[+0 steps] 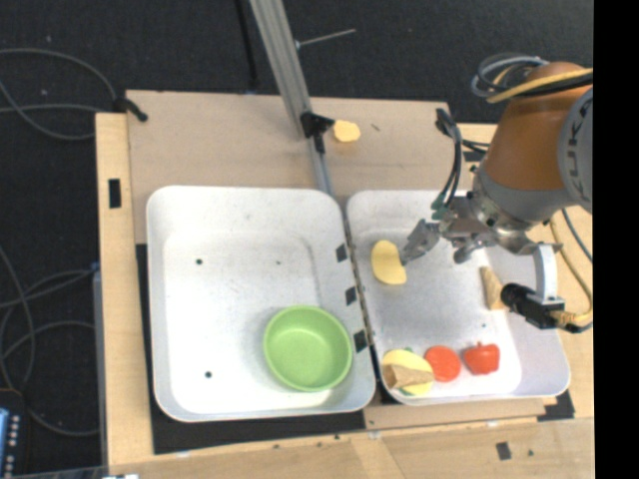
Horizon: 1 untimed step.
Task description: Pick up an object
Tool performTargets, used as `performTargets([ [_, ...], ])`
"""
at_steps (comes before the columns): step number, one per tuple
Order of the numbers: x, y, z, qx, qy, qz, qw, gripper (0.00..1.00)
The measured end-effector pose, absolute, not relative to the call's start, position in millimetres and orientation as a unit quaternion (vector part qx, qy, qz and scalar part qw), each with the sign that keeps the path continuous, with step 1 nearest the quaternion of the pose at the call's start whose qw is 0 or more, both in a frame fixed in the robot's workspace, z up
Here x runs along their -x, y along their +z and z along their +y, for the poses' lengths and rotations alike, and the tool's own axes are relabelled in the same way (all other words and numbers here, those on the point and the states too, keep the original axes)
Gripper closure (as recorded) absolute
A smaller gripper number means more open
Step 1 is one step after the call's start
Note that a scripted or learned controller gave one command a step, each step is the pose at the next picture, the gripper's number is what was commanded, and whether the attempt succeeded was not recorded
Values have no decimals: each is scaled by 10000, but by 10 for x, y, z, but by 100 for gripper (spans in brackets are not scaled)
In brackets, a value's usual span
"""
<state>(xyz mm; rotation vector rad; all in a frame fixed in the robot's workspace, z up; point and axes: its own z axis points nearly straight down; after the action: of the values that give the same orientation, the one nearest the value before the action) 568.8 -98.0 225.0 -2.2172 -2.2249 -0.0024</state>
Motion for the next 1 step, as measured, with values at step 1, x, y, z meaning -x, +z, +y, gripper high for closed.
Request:
performTargets([
  [1, -5689, 2251, -980, 7063, -10, -7079, 0, 0],
])
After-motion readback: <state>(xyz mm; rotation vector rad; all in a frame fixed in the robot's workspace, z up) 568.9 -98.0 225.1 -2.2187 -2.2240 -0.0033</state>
